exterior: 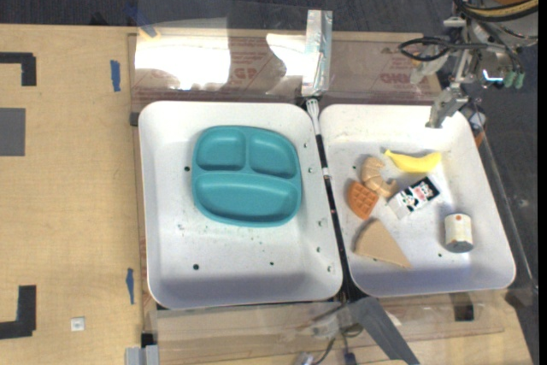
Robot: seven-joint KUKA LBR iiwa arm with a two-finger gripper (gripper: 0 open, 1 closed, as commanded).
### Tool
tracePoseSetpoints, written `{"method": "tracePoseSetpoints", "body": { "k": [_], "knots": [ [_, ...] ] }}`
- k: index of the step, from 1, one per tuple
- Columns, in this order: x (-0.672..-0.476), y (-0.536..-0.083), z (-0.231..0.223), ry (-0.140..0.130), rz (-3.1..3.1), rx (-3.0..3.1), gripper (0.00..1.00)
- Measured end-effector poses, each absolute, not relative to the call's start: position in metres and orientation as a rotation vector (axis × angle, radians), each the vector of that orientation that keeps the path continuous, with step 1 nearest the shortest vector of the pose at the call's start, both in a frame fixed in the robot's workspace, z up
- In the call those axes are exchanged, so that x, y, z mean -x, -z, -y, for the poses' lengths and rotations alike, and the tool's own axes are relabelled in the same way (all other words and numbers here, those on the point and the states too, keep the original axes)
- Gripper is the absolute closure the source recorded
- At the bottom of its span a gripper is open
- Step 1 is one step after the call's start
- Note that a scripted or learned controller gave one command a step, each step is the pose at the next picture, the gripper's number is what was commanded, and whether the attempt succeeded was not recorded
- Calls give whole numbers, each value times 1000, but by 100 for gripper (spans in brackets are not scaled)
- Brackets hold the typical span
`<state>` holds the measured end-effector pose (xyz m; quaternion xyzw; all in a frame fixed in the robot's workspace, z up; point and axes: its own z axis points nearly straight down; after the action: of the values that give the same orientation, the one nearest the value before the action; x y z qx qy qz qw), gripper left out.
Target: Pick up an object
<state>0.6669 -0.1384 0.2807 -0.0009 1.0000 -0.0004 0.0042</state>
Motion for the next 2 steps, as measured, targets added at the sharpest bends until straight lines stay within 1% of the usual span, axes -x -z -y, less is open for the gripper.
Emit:
{"method": "tracePoseSetpoints", "body": {
  "k": [1,2],
  "knots": [
    [-635,-124,226,9,-3105,-252,0],
    [-654,-88,168,-1,-2995,-941,0]
  ]
}}
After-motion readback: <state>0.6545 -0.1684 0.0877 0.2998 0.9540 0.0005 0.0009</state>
